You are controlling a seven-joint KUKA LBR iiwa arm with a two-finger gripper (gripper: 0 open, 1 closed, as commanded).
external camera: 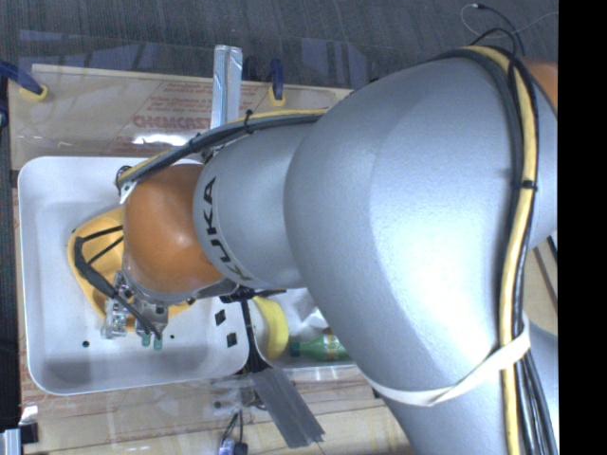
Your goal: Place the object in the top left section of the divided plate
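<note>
The yellow divided plate (93, 233) lies in the left white bin (47, 207), and only its left rim and some dark divider lines show past the arm. My gripper (136, 328) hangs low over the bin floor just in front of the plate's near edge, below the orange wrist band (161, 230). From this angle the wrist hides what, if anything, is in the gripper.
The grey arm (398, 216) covers the right bin and most of the view. Under the arm, in the right bin, a yellow object (274, 328) and a green bottle (318, 350) peek out. A small dark speck (86, 343) lies on the left bin's floor.
</note>
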